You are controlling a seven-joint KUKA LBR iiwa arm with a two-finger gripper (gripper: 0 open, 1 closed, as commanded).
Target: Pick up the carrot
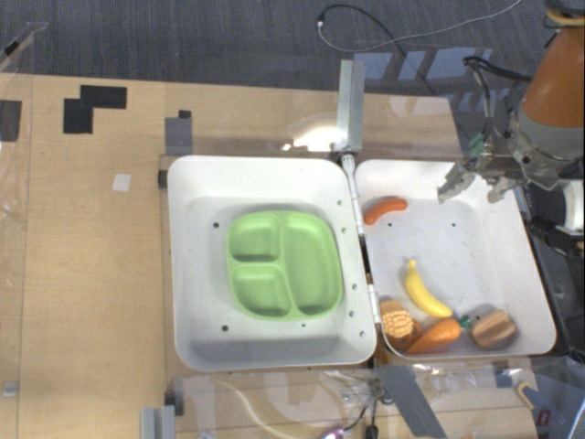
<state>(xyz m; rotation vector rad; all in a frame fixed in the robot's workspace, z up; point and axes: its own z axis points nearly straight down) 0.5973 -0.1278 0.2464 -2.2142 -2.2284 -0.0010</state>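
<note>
While the orange plastic carrot [435, 336] lies untouched at the near edge of the right shallow white bin [512, 245], the released, empty fingers [452, 185] hover over its far edge, so the pick is not yet begun.

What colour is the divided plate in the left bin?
Light green; the divided plate shows clearly in the camera view.

Carrot [435, 335] lay at the right bin's [512, 254] near edge, between corn cob [396, 319] and brown bun [494, 328]; banana [426, 291] just behind; pincer [475, 183], fingers apart, hovered over the far edge.
</note>
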